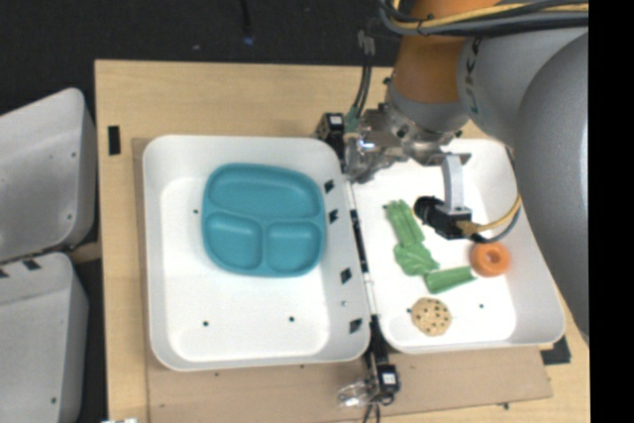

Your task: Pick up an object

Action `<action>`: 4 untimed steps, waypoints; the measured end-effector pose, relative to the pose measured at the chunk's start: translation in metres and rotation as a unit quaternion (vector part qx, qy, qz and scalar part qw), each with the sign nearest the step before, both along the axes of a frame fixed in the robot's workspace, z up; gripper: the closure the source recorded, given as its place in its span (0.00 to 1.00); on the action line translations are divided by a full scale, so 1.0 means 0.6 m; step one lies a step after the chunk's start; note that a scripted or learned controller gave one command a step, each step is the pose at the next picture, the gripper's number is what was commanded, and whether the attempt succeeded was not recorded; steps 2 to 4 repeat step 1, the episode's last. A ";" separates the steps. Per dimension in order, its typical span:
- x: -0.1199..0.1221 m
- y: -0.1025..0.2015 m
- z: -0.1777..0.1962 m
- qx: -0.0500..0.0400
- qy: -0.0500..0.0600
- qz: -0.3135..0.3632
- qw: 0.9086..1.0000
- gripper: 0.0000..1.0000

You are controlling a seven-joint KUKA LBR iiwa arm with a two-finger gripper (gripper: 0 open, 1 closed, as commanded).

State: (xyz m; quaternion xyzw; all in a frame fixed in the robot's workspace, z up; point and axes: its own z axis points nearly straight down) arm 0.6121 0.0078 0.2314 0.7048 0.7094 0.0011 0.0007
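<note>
Gripper (369, 154), in the camera view, hangs over the back left corner of the right bin (500, 312), close to its wall; whether it is spread or closed I cannot tell. The candidates lie nearer the front: green pieces (408, 238) mid-bin, an orange ring (490, 259) beside them, a speckled cookie (431, 316) foremost. A good try would likely centre over one lone item, such as the cookie, before descending.

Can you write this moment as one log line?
gripper: right bin's far-left corner | left bin: teal plate | right bin: green pieces, orange piece, cookie
</note>
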 end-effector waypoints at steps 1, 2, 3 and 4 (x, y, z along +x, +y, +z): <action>0.035 0.082 -0.012 0.000 0.000 0.000 1.000 1.00; 0.035 0.082 -0.012 0.000 0.000 0.000 1.000 1.00; 0.035 0.082 -0.012 0.000 0.000 0.000 1.000 1.00; 0.035 0.082 -0.012 0.000 0.000 0.000 1.000 1.00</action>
